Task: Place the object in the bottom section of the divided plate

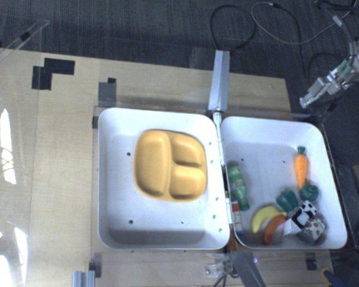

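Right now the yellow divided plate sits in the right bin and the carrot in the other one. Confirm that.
Wrong. The camera view shows the yellow divided plate in the left bin, and the carrot in the other one, the right bin.

The divided plate (169, 165) is yellow and sits in a white bin (112, 220) on a pale wood bench (46, 163). In the other white bin (263, 147) lie an orange carrot with a green top (301, 165), a green bottle (238, 186), a yellow banana (263, 216), a dark green lump (309, 192) and a black-and-white spotted toy (305, 214)
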### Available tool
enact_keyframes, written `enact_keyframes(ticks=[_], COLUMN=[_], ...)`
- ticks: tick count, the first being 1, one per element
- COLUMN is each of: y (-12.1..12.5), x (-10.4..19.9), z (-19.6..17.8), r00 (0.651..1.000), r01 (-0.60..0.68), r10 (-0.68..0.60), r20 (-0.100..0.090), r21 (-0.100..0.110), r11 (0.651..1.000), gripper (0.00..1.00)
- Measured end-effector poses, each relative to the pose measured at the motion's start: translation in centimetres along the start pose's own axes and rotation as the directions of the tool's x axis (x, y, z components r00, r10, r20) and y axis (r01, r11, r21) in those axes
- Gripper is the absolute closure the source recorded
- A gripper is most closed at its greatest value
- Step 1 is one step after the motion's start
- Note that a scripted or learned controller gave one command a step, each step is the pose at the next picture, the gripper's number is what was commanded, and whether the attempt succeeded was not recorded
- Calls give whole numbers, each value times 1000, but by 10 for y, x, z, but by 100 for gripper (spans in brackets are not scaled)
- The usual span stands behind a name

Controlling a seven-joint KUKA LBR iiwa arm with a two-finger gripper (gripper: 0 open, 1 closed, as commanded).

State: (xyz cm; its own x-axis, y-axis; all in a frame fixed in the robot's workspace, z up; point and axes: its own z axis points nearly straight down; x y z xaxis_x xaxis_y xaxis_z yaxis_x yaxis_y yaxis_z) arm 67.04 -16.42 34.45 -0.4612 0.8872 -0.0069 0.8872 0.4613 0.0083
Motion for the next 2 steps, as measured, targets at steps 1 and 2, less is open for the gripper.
enact_keyframes(ticks=[1, 2], y=[0, 0], x=[0, 0], z=[0, 0], r00=[1000, 1000], r01=[0, 0], r10=[0, 0], r20=[0, 0], r21=[0, 0], r11=[1000, 1000], gripper=[0, 0])
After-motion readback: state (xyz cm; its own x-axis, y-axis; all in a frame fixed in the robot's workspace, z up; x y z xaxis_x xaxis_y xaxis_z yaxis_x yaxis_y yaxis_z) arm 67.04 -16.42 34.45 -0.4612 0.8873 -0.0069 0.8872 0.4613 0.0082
